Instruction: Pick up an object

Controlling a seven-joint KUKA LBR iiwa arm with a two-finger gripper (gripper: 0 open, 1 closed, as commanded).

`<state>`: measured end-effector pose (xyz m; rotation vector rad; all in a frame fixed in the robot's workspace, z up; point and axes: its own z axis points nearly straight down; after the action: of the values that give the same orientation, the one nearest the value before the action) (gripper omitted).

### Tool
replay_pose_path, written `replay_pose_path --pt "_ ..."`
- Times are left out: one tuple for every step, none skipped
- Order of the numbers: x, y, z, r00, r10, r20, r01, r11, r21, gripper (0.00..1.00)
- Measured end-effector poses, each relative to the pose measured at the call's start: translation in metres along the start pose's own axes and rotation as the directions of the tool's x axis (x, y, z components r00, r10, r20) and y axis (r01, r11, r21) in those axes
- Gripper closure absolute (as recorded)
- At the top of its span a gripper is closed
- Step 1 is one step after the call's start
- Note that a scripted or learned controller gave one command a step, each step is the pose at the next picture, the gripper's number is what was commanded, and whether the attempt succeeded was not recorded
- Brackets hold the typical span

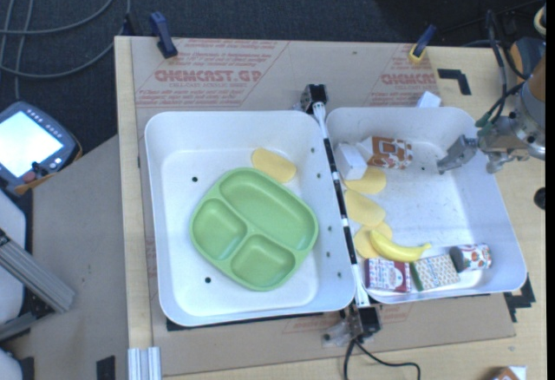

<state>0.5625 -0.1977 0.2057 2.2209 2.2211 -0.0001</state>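
The desk [260, 75] carries two white bins side by side, and the tool [457, 154] sits low over the right bin [486, 213], near its far right corner, arm coming in from the right edge. Can't tell whether the tool is spread or clenched; nothing visibly grasped. Left bin [173, 196], well away to the tool's left, has a green divided tray [253, 229] w/ a pale yellow piece [274, 165] just beyond it. Pickable stuff in the right bin all lies left of or nearer the camera than the tool: a brown-and-white carton [392, 151] just to its left, a white box [351, 161] further left by the divider, yellow slices [364, 196] below that, then banana [395, 246] and a row of small cartons [425, 272] along the near wall. Main risk, imo: bare floor directly under the tool, so a straight drop probably closes on nothing. Second: targets hug walls and each other, so a finger could hit the bin rim or divider, or nudge a neighbour instead of straddling one item. Banana is curved and resting partly on a carton, likely to roll out. Flat slices prob too thin to pinch.
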Motion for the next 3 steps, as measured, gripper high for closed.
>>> replay_pose_path --pt "0.078 0.045 0.072 1.0 -0.001 -0.003 0.001 1.0 0.003 0.0" --pt "0.047 0.081 0.11 1.0 -0.007 -0.012 0.008 1.0 0.026 0.0" --pt "0.049 0.096 0.113 1.0 -0.012 -0.018 0.013 0.998 0.069 0.0"
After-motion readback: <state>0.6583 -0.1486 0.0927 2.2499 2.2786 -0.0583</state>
